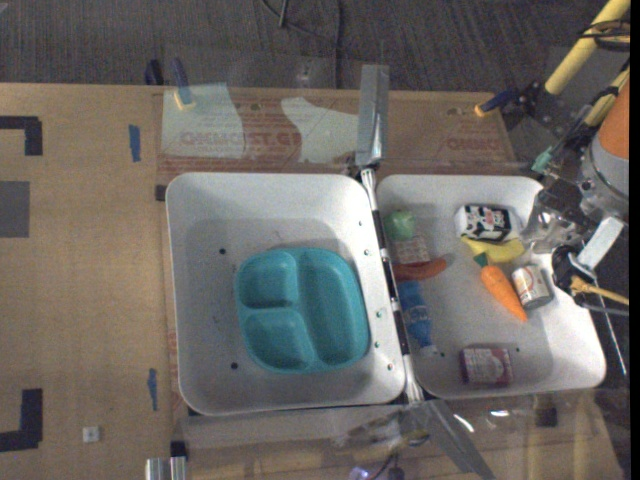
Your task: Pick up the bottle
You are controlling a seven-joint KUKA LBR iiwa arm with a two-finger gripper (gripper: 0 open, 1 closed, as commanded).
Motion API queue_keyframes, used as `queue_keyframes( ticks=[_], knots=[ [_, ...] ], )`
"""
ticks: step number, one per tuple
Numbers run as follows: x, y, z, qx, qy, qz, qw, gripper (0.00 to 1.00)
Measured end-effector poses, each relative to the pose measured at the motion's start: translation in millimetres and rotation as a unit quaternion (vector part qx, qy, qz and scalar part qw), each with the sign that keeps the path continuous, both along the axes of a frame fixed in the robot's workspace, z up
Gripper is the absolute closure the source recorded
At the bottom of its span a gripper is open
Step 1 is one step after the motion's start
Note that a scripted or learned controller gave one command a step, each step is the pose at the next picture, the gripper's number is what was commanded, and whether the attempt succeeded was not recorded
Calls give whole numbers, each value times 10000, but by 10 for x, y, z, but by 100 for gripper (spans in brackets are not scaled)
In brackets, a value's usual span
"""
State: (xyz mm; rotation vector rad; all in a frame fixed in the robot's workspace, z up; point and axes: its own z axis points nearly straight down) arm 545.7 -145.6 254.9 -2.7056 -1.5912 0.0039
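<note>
Two white bins sat side by side: the left bin (200,218) held a teal divided plate (300,310), while the blue bottle (417,318) lay against the right bin's (580,363) left wall. The gripper (578,240) hovered at its right edge; its opening could not be made out.

The bottle (416,316) lies on its side in the right bin (580,353), close against that bin's left wall. It is a clear plastic one with a blue label, its length running from far to near, just near of a red chilli (425,267).
</note>
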Motion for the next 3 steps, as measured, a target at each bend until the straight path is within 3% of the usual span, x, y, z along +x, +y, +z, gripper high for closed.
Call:
queue_keyframes(
  ticks=[1,2,3],
  knots=[
    [-334,-26,632,-12,-15,-805,9968,100],
    [-20,345,181,-2,1,-685,9976,100],
    [-368,-41,624,-10,-18,15,10000,100]
  ],
)
